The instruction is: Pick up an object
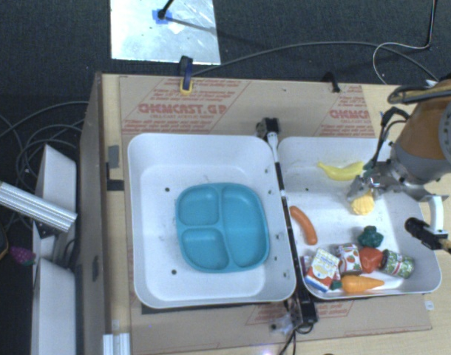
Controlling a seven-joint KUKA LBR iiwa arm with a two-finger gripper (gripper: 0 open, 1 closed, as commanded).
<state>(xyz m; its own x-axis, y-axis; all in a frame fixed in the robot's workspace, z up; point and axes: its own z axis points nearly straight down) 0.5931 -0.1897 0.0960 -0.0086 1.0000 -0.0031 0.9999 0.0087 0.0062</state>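
Observation:
My gripper [361, 189] reaches in from the right over the right bin [425, 283]. It hangs between a yellow banana [338, 170] to its upper left and a small yellow corn piece [364, 205] right below its tip. Whether it touches the corn piece I cannot tell. An orange sausage [304, 225] lies by the bin's left wall. At the bin's front lie a green broccoli [371, 236], a small carton [323, 265], a red can [350, 257], a red and green bottle [388, 263] and an orange carrot [361, 283].
The left bin [151, 168] holds a blue divided plate [222, 225]. A black divider rail [283, 198] runs between the two bins. Cardboard [211, 106] covers the bench behind them, and cables lie on the floor beyond.

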